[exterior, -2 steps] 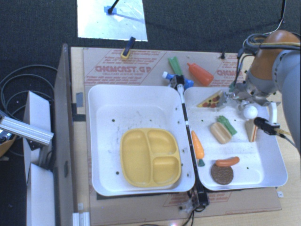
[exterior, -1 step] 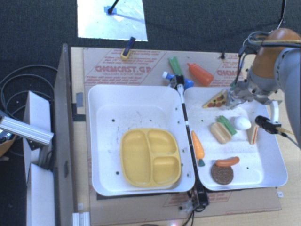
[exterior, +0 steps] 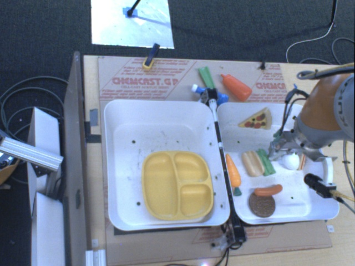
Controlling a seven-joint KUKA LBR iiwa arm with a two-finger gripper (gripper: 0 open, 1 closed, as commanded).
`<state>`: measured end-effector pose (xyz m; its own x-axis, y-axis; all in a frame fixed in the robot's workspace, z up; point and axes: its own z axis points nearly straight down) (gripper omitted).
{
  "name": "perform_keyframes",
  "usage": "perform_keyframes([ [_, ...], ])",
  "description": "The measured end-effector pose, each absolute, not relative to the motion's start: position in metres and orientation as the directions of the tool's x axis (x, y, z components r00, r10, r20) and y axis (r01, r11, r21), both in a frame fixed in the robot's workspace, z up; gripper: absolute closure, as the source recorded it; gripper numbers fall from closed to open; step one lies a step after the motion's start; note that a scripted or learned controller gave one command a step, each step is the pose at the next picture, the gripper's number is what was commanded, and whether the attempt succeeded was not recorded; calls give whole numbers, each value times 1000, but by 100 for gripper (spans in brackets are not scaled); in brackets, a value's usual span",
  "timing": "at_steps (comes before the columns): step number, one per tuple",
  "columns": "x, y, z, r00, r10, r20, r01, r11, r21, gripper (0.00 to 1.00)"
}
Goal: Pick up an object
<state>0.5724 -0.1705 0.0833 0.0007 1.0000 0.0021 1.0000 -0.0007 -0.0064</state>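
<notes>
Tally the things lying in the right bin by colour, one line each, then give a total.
Orange: 2, the carrot and the sausage
Green: 1, the green stick
Tan: 1, the hot dog bun
Brown: 1, the round patty
White: 1, the egg
Yellow with red: 1, the pizza slice
Total: 7

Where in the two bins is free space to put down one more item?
Left bin: bare floor behind and left of the yellow tray. Right bin: small bare patch near its front right corner, right of the brown patty. The middle is crowded around the hot dog and hand.
</notes>
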Motion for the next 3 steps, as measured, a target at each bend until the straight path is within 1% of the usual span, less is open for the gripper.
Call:
perform_keyframes([
  [1,535,-207,166,3,1000,-5,1000,-3,7,100],
  [2,534,-156,216,-9,1000,0,1000,9,6,100],
  [3,533,-158,213,-3,1000,0,1000,3,3,0],
])
